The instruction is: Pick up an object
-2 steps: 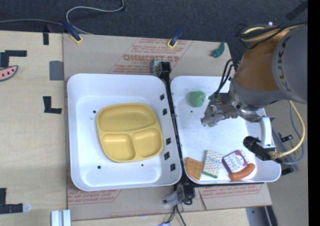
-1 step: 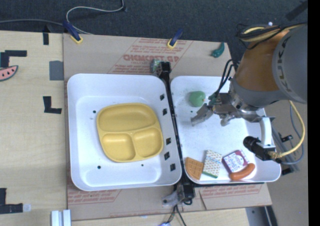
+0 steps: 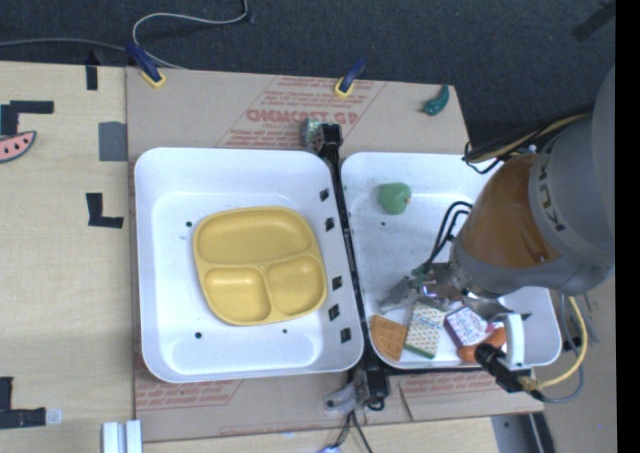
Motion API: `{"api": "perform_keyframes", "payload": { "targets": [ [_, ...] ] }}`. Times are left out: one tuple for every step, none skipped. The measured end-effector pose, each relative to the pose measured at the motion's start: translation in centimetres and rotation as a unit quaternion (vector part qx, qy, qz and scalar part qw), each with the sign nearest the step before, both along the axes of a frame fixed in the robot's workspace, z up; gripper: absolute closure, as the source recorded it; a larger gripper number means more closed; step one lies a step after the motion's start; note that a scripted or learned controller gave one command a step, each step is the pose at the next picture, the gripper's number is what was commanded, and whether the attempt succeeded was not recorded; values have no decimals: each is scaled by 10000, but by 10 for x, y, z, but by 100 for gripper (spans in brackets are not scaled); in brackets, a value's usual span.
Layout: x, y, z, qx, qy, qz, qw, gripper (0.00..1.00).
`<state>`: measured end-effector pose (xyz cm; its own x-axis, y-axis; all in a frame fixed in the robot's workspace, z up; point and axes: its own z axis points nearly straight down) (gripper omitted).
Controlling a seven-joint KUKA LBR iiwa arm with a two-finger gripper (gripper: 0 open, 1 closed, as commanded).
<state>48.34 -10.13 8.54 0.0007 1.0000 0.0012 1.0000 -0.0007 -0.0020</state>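
The gripper (image 3: 425, 286) hung low in the right bin (image 3: 420, 173), just above the clutter at its near edge, likely lining up a grasp; whether it was open could not be told. The likeliest target, a pale patterned packet (image 3: 424, 333), lay flat beside a waffle-like piece (image 3: 389, 336). A green ball (image 3: 394, 197) sat apart.

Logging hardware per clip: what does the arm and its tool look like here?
The arm is bulky and grey, with a wide orange band above the wrist and dark lettering on its shell. Black cables loop beside it. The tool is small, metallic grey.
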Motion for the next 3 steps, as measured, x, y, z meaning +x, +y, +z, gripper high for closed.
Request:
{"api": "perform_keyframes", "payload": {
  "targets": [
    [1, -1, 10, -19, -27, -4, 10000, 100],
    [1, -1, 10, -20, -25, -4, 10000, 0],
    [1, -1, 19, -15, -18, -1, 10000, 100]
  ]
}}
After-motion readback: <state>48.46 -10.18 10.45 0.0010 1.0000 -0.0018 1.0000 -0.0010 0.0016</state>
